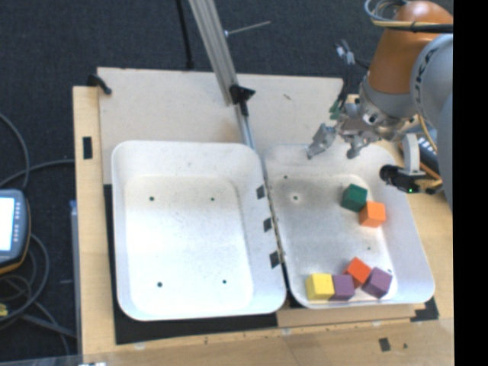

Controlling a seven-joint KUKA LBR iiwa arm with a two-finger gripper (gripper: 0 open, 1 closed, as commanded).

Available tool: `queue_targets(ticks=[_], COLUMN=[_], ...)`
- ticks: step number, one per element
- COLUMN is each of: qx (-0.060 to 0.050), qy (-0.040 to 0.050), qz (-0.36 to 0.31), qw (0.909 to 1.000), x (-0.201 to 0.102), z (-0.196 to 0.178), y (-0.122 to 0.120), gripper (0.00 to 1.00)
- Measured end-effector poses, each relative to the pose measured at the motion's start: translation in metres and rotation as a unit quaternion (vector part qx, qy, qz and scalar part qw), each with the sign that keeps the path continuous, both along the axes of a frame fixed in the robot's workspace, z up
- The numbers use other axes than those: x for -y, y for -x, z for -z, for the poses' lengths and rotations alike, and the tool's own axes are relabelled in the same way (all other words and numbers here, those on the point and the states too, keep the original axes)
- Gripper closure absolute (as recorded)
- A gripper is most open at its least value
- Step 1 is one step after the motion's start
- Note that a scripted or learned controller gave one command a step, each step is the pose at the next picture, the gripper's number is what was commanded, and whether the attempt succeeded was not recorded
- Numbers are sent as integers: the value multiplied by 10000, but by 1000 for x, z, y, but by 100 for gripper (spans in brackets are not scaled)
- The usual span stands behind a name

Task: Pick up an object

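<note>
Camera view: we see gripper [336,146] hanging over far edge of right bin [404,235], fingers spread wide, nothing between them. Green block [354,197] touching orange block [373,214] mid-bin, near gripper but apart. Front edge: yellow block [320,286], purple block [343,287], another orange block [358,269], second purple block [377,282] bunched together. Left bin [130,204] beside it.

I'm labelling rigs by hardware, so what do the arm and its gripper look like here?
A thick rounded grey arm with a broad orange band above the wrist, a thin looped cable at the top, and a small metallic grey two-finger gripper.
</note>
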State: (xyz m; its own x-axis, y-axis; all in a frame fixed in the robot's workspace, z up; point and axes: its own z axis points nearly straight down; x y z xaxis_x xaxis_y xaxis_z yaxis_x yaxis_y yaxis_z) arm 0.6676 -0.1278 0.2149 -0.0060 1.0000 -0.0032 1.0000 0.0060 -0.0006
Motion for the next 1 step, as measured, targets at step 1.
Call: queue_targets(ticks=[1], qx=[-12], qy=[8], qz=[65], qw=[10000], x=[80], z=[40], y=[25], gripper=[0])
